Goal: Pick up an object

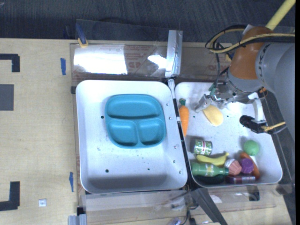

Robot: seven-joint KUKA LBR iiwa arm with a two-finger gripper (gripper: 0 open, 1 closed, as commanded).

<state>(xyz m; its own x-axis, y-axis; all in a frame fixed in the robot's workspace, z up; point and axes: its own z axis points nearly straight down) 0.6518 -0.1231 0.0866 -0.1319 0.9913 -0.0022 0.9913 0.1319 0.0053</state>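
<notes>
My gripper [216,97] sits over the far part of the right bin [272,125], directly above a pale yellow lemon-like piece [213,116] that lies on the bin floor just on the near side of my fingertips. Whether my jaws are released or clenched I cannot tell; the metal parts blur together from this angle, and nothing is visibly between them.

Count in the right bin, working outward from that piece:
- one carrot [183,119], lying along the left wall, green top toward the far edge;
- one small can [203,147] with a green and red label, writing too small to read;
- one banana [212,159], just on the near side of the can;
- one green bottle [209,170], on its side along the near wall, label unreadable;
- one green ball-shaped piece [251,147] near the right wall;
- a cluster of small pink, red and orange items [241,167] in the near right corner, too crowded to count with certainty.

The left bin [89,139] holds one blue tray [135,119] with three compartments, set toward its far middle.

No brand or legible writing found on any item.
</notes>
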